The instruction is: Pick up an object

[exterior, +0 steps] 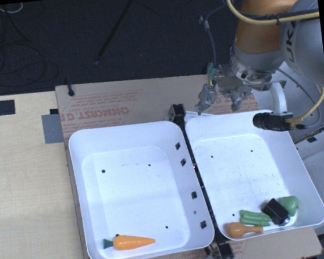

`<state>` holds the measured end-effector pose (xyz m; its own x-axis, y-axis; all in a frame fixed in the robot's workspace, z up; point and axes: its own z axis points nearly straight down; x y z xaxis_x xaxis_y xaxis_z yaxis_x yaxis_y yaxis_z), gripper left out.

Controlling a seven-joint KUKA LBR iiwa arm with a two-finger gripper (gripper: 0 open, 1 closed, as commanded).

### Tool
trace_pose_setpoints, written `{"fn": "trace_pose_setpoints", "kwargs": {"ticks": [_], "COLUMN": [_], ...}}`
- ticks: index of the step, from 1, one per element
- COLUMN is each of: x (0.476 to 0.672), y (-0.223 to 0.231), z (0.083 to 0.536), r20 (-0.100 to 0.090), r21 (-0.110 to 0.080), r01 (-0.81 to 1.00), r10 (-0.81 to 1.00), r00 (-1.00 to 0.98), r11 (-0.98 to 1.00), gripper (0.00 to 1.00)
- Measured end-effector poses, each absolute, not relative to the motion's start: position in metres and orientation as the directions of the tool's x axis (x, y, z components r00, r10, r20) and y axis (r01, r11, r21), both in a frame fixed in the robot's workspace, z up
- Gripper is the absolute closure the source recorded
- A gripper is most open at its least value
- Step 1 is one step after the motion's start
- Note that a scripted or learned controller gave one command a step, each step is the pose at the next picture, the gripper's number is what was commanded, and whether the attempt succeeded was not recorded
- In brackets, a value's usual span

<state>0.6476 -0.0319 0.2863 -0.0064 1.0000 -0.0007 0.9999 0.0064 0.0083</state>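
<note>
A: Where was the gripper (222, 102), and in what state?

B: It hung above the far rim of the right bin (309, 184), its two fingers spread apart with nothing between them.

A: Which objects lay in that bin?

B: Four, clustered in the near right corner: a green bean pod (254, 217), a black block (275, 211), a green piece (289, 203) and a tan pear-shaped item (242, 229).

A: And the left bin (80, 183)?

B: An orange carrot (132, 241) lay near its front wall, long axis parallel to that wall, green top toward the left and tip toward the right.

A: Any legible writing?

B: Red print on the cardboard (146, 95) under the bins was reversed; I could not read it reliably.
</note>
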Motion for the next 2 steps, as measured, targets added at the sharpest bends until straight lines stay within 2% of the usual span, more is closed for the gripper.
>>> {"fn": "trace_pose_setpoints", "kwargs": {"ticks": [1, 2], "x": [0.624, 0.628], "y": [0.123, 0.071], "z": [0.227, 0.194], "r20": [0.004, -0.002], "r21": [-0.01, -0.007], "r01": [1.0, 1.0], "r10": [1.0, 1.0], "r00": [-0.015, 0.003], "r11": [0.015, -0.003], "gripper": [0.0, 0.0]}}
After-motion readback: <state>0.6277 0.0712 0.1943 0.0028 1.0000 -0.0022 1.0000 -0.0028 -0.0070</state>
